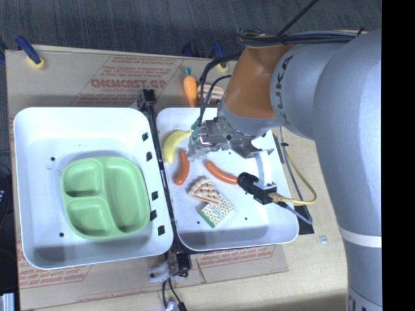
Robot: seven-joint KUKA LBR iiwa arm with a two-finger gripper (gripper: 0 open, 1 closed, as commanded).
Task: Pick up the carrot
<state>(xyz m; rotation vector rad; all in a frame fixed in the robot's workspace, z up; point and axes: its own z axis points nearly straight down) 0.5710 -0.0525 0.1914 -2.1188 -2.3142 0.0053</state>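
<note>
Nothing's been grabbed yet as far as I can see: the carrot [189,89] sits outside the bins on the counter [117,76], just past the right bin's [285,229] top edge in the upper middle of the frame. Its long axis runs nearly straight up-down in the frame, green top pointing up. The hand [209,138] hangs lower right over the bin, can't tell if it's open or closed, so the whole pick is left.
</note>
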